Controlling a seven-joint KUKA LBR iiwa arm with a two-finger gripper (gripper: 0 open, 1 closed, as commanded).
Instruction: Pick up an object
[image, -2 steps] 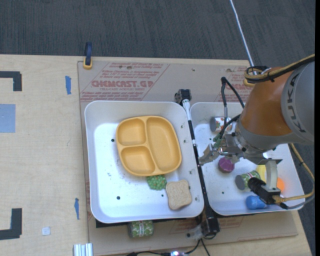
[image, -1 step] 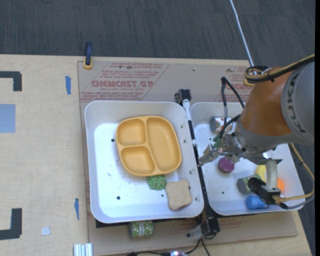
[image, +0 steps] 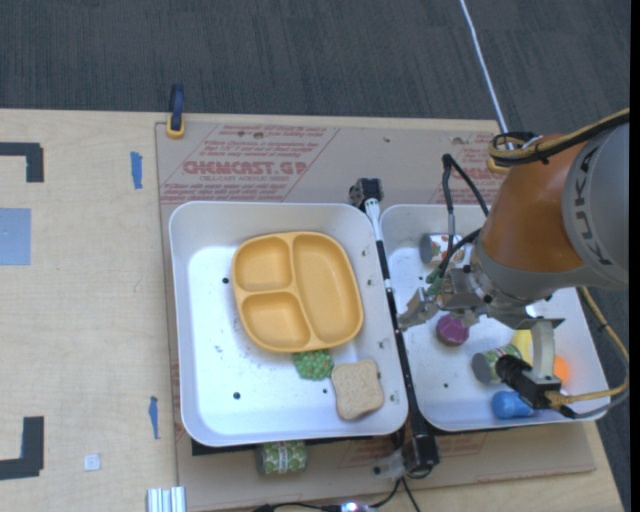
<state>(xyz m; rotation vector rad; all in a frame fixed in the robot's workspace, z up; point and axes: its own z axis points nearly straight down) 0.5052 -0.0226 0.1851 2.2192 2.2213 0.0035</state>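
We see the bench (image: 80, 300) w/ a cardboard sheet (image: 250, 160) under two white bins. The arm (image: 560, 210), grey w/ an orange band, comes in from the right & hangs over the right bin (image: 430, 410). The left bin (image: 200, 400) holds a yellow divided plate (image: 297, 290) w/ three compartments, lying tilted near the bin's middle. Just below the plate's lower edge sit a slice of toast (image: 357, 388) & a green bumpy piece (image: 313, 365), the two near each other, green piece touching the plate's rim.

In the right bin the gripper (image: 440, 300) sits low near the left wall; we can't tell if the claw is released or clenched, too much clutter & wrist in the way. A purple round object (image: 452, 329) lies just beside it, lower right. Further right: a blue piece (image: 512, 404) at the bin's lower edge, a yellow bit (image: 522, 345) & an orange bit (image: 560, 368), partly hidden by a cable.

A green can (image: 284, 457) lies on the bench below the left bin.
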